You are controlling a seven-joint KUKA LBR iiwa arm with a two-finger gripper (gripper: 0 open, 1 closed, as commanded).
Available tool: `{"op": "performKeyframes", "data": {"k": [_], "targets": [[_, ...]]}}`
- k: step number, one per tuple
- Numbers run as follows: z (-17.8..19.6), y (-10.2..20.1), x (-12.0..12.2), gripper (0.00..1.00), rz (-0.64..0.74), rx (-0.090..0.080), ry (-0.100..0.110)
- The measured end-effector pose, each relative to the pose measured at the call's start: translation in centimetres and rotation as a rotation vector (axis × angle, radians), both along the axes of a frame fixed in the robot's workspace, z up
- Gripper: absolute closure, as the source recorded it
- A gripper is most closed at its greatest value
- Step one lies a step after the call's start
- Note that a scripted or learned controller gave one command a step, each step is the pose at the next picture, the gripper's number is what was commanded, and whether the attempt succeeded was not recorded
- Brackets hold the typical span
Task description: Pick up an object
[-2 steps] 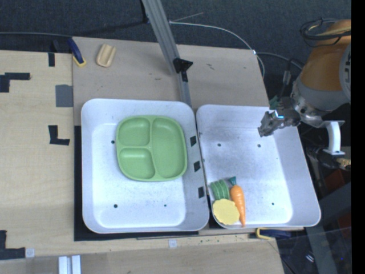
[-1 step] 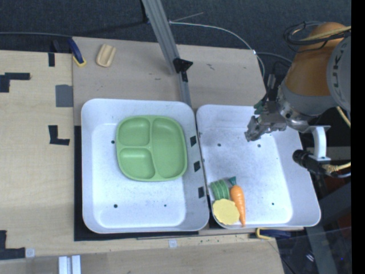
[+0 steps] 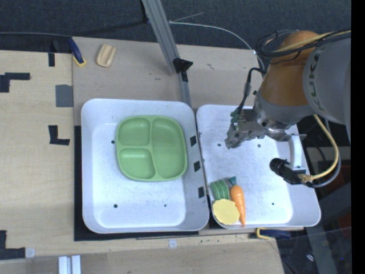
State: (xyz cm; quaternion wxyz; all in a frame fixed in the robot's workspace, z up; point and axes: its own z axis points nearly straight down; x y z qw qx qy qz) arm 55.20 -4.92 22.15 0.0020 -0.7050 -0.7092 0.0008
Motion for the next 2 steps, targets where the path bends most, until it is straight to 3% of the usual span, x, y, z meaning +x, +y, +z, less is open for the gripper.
{"op": "performKeyframes", "data": {"k": [2], "targets": [[-1.1,8.9,-2.6,1.00,0.000,-0.001,0.000]]}}
